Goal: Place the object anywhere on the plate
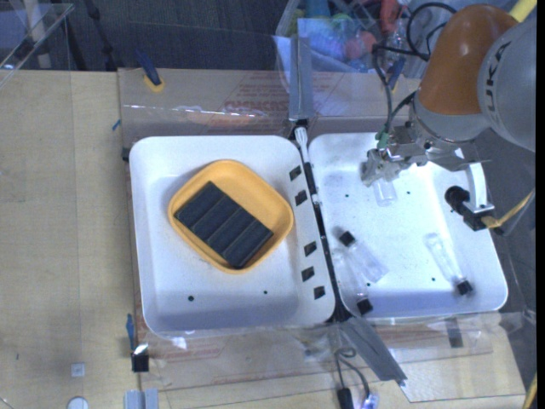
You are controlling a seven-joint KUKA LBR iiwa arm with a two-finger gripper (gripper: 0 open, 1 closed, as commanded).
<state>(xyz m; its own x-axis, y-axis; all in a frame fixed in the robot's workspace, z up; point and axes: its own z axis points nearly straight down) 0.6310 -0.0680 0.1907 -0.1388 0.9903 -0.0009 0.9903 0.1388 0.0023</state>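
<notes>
Camera view from above puts the hand (381, 170) over the far part of the right bin (409, 220), low to the floor, with the arm (464, 58) reaching in from the right. From this angle I cannot tell whether the hand is wide or narrow, and I see nothing that I could say it is carrying.

The yellow plate (255, 181) sits in the left bin (153, 164), and a dark ridged slab (223, 222) lies flat on it, well inside the rim. I take that slab to be the task's thing, so by my reading it is already where it belongs.

My worries from here:
- If the program goes for another pick in the right bin, the clear pieces (368, 262) there are hard to make out against the white. I would expect a grasp on them to miss or slip.
- If the hand does lift something across, the raised divider (308, 211) between the bins lies on the path. A low carry could clip it and drop the load short.
- A second thing set down on the plate could land on the slab, nudge it toward the rim or tip the plate.
- A small black block (347, 239) lies near the divider and could get knocked by a sweep.
</notes>
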